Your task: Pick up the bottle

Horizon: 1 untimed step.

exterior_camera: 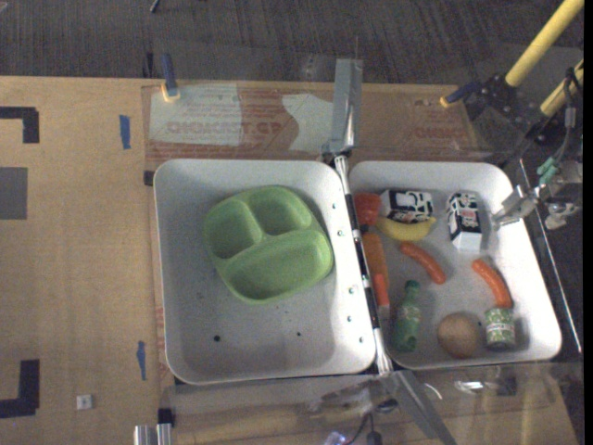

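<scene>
Bottle [407, 317] lies in the right bin [542, 336], by its left wall, beside the brown ball [457, 334]. Likely light, rigid, slick plastic; I'd pinch across its body. Whether I'm clenched, I cannot tell.

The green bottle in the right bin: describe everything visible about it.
The green bottle is small and looks like plastic, with a lighter green cap and a pale label band around its body. It lies on its side on the floor of the right bin, near the front left corner, cap pointing toward the back. A brown round item sits to its right, apart from it.
</scene>
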Motion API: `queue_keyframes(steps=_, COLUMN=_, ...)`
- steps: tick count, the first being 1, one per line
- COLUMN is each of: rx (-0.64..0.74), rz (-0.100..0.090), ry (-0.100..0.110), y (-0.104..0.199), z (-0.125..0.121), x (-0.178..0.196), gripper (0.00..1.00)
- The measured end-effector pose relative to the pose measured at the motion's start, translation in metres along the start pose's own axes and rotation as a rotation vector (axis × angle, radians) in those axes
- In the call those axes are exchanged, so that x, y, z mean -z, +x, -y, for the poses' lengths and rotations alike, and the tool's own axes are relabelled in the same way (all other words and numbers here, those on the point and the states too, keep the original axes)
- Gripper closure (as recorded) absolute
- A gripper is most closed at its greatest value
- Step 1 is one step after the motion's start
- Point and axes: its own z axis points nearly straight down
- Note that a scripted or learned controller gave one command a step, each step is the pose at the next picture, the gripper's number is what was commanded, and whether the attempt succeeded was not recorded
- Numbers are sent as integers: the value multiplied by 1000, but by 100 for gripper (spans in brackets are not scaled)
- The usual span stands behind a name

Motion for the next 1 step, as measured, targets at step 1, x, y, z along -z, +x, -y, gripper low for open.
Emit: queue_keyframes(steps=1, rx=-428, rz=-1, ry=4, y=37, z=60, x=-127, gripper=0)
